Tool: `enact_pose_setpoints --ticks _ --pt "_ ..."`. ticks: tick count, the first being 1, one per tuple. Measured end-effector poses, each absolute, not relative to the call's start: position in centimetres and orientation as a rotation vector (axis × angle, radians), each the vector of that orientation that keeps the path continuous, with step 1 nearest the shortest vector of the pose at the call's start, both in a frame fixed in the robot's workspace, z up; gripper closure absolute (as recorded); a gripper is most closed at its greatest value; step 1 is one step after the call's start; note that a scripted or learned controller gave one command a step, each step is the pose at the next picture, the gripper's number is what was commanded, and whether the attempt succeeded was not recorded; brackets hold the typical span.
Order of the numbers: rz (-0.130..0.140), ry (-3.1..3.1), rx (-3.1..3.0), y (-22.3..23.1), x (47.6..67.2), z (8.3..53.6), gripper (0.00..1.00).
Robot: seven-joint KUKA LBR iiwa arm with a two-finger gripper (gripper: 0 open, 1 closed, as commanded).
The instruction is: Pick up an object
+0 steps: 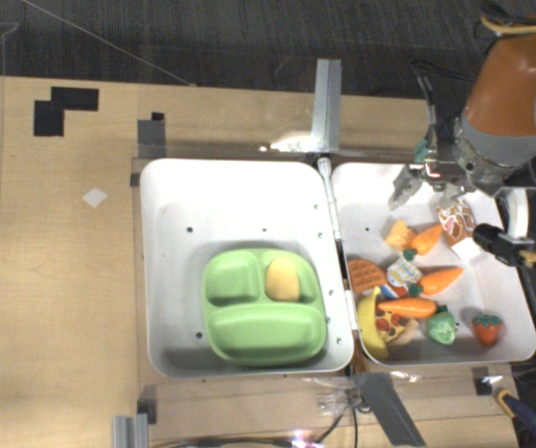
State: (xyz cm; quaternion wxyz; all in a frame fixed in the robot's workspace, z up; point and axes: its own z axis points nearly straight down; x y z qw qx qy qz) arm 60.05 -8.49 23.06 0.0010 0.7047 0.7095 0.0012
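Jaws spread, nothing between them: gripper hangs over the right bin, back corner. Toy food pile lies just below it (nearest: a patterned packet). Pick not yet made; descent, closure and lift all remain.

A pale wooden table fills most of the view, with black square markings near its far left corner. Beyond its far edge lies dark grey carpeted floor. A grey metal post stands at the table's far side, with small metal brackets nearby. Light glints off the table beside the post.
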Motion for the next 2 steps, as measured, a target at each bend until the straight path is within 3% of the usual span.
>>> enact_pose_setpoints --ticks 1,2 --pt "0.007 2.315 2.115 -14.0 59.9 10.0 0.00" --pt "0.018 2.387 2.016 -14.0 55.1 9.3 0.00"
